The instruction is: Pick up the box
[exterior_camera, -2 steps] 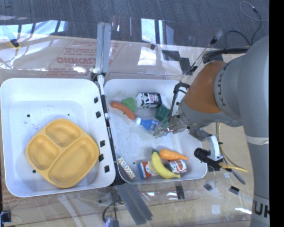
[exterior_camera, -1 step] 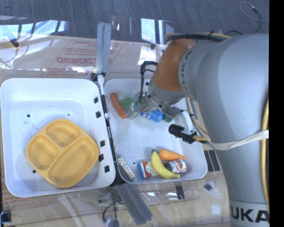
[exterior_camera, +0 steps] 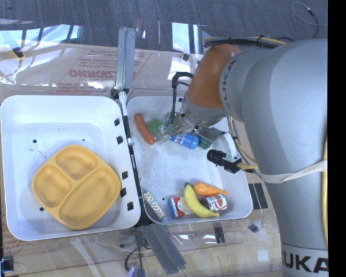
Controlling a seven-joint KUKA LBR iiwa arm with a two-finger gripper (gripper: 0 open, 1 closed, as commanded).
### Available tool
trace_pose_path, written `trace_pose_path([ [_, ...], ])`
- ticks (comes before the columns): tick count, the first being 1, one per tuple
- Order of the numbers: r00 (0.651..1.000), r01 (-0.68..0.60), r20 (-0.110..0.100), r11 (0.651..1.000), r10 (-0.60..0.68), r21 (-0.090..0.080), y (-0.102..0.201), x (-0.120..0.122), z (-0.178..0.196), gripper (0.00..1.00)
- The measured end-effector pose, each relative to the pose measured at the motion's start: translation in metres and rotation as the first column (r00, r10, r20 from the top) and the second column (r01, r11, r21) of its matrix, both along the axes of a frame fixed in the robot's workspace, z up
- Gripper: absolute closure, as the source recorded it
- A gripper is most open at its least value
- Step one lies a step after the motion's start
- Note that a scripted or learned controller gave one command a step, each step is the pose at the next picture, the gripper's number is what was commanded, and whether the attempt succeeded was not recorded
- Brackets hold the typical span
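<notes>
Down at the near wall of the right-hand shallow white bin (exterior_camera: 242,209), the small red, white and blue cardboard box (exterior_camera: 176,207) lies untouched. It is pressed between a speckled, stick-shaped item (exterior_camera: 152,204) on one side and a yellow banana (exterior_camera: 195,203) on the other. A red-labelled can (exterior_camera: 218,202) and an orange toy carrot (exterior_camera: 209,189) crowd just behind the banana. In the neighbouring white bin (exterior_camera: 23,111) rests a yellow three-compartment plastic plate (exterior_camera: 75,184).

Farther back, the grey arm with the orange band (exterior_camera: 210,85) reaches down over the far end of the right bin. Its two-finger gripper (exterior_camera: 177,122) sits among a blue plastic bottle (exterior_camera: 185,140), a green object (exterior_camera: 156,126) and an orange sausage-shaped toy (exterior_camera: 143,128), well apart from the box. The tool's tip is lost among this clutter and the arm's shadow, so it cannot be told how wide it stands. It appears to touch the bottle or the green object, though nothing is seen held.

The pick has not begun on its target. To do it well, the arm would likely have to cross the bin toward the near wall and descend squarely over the box. It should close across the box's narrow sides, keeping clear of the banana and the bin wall.
</notes>
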State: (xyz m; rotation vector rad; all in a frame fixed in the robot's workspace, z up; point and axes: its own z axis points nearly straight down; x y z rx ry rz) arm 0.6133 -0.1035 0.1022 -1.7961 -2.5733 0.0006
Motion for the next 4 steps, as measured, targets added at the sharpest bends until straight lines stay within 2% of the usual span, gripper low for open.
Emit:
trace_pose_path([
  [1,0.986,-0.168,0.003,0.986,0.168,-0.001,0.11,0.036,0.091,1.0],
  [2,1.0,-0.012,0.002,1.0,0.012,-0.002,0.232,0.037,0.085,1.0],
  [3,0.967,-0.256,-0.002,0.967,0.256,-0.001,0.288,-0.004,-0.011,1.0],
  [4,0.974,-0.226,0.008,0.974,0.226,-0.001,0.311,-0.036,-0.01,1.0],
])
